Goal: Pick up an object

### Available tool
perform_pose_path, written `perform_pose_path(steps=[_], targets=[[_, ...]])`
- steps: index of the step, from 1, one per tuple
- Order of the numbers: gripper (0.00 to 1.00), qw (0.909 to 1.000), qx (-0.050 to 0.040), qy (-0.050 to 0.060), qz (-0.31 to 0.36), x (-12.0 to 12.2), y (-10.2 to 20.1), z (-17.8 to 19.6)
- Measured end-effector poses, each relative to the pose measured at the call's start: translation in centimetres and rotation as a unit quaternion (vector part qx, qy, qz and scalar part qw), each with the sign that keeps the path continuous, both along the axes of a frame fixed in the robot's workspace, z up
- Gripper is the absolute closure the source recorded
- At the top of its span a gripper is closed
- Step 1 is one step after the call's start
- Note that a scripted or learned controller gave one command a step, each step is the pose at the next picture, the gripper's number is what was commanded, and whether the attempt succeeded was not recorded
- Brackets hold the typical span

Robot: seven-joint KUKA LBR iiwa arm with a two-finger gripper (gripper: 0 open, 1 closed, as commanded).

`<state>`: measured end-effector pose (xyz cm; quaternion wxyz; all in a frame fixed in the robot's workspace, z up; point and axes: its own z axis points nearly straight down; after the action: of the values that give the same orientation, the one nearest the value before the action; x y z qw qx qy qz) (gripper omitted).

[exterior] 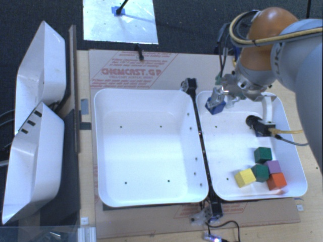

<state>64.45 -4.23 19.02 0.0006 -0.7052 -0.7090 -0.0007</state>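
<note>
White bins [151, 195] sit on cardboard sheet [133, 69].

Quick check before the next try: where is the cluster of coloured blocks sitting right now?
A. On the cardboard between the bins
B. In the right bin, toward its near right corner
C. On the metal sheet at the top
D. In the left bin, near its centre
B: the yellow block, two green blocks, purple block and orange block lie together in the right bin, toward its near right corner.
</note>
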Motion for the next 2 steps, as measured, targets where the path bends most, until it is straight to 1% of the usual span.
perform_pose_path(steps=[1,2], targets=[[1.0,1.0,0.0,0.0,0.0,-2.2,6.9,-0.4],[1.0,1.0,-0.0008,-0.001,-0.002,-2.2,6.6,0.7]])
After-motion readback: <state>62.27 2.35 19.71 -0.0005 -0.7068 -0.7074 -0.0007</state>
